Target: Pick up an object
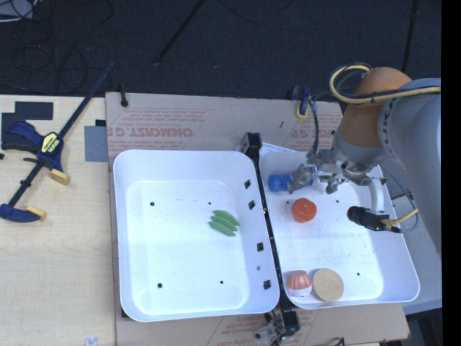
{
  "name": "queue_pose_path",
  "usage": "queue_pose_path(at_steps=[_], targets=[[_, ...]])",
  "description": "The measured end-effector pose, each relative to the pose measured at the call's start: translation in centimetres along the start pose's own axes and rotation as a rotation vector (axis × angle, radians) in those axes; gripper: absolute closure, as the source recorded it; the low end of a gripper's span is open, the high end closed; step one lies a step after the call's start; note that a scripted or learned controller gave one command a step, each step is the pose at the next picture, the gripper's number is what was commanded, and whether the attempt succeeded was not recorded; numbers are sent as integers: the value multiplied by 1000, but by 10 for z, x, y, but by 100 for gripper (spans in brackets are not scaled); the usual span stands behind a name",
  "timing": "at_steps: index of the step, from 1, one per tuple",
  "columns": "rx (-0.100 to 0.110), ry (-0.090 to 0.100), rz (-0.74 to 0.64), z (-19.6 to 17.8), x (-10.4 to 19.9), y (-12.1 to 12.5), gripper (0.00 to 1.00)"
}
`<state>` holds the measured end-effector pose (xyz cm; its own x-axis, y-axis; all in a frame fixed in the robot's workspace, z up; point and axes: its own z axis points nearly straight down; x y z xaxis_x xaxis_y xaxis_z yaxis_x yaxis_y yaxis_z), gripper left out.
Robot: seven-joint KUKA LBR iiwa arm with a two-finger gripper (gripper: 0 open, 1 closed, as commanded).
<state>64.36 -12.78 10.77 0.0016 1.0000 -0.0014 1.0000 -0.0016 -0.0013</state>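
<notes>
My gripper (315, 184) hangs over the far part of the right bin (389, 265), its two fingers spread open with nothing between them. A red tomato-like ball (304, 210) lies just in front of it, apart from the fingers. A small blue object (278, 183) sits right beside the left finger (296, 184), near the bin's far left corner. At the near edge of the right bin a pink and white piece (298, 282) and a tan round disc (328, 285) lie side by side. A green pod (224, 222) rests in the middle of the left bin (144, 193).
A black divider rail (261, 215) runs between the two bins. Blue clamps (29, 157) lie on the wooden bench at the far left, outside the bins. The grey arm with its orange band (374, 114) comes in from the right above the right bin.
</notes>
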Motion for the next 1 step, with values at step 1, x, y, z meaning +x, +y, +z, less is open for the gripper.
queue_pose_path(at_steps=[1], targets=[[12, -1, -1, 23, 32, -3, 0]])
